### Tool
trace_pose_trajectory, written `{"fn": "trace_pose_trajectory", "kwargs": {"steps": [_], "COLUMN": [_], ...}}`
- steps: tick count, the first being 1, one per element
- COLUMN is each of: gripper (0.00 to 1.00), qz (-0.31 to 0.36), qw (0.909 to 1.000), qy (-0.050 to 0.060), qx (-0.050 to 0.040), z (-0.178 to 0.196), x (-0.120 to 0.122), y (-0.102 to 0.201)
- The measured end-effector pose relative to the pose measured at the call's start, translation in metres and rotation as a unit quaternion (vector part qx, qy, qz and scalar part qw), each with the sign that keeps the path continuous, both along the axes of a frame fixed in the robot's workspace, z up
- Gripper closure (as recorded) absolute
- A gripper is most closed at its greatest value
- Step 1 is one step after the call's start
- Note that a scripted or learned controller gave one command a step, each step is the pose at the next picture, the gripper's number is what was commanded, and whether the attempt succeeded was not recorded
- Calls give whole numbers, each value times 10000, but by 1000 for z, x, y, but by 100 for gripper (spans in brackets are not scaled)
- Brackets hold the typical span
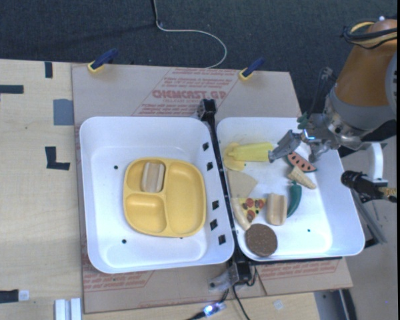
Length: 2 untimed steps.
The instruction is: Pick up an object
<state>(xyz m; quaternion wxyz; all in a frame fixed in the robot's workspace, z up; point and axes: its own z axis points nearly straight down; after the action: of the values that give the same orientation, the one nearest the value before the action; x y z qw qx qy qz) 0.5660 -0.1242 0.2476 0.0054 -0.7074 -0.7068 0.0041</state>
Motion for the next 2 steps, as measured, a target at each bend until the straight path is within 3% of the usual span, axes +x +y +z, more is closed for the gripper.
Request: {"fn": "trace_pose_trajectory", "kwargs": {"steps": [1, 2], "gripper": [0, 0], "qz": [13, 16], "qw": [10000, 10000], "qy": [-58, -37], "qx": [-8, -9], "z": [6, -46], "x": [2, 11], "y": [0, 3]}}
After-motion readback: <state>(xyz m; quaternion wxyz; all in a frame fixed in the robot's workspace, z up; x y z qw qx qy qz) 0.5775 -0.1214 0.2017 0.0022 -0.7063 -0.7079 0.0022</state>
